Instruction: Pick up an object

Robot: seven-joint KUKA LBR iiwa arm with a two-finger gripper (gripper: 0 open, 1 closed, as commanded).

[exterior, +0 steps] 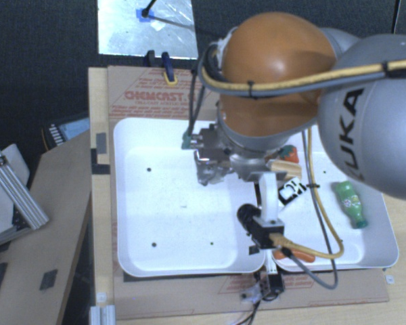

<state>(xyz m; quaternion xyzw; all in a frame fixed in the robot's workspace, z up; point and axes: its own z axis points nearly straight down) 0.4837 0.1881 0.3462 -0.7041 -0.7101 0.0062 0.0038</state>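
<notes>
Although the arm (365, 134) covers much of the scene, a green bottle (350, 204) lies in plain sight on the floor of the right bin (387, 250), toward that bin's right side and about midway between its far and near walls. It lies flat, its long axis running from the far left to the near right, closer to the bin's depth than to its width; a pale label crosses its middle, and which end is the neck is hard to make out. It touches nothing else. To its left, near but apart, lies a black-and-white thing (291, 191), part of it covered by the robot's own fittings. Farther back, an orange-red thing (290, 156) peeps out from under the wrist, most of it hidden. By the near wall of the same bin, a small orange thing (303, 253) shows, half behind a cable and too small to name. The gripper (208, 169) hangs well apart from the bottle, over the right part of the left bin (142, 202), close to the wall the two bins share. Whether the claw is apart or together cannot be told, since the wrist and the orange band (277, 59) above it block the view. Both bins rest on a brown cardboard sheet (149, 93).
</notes>
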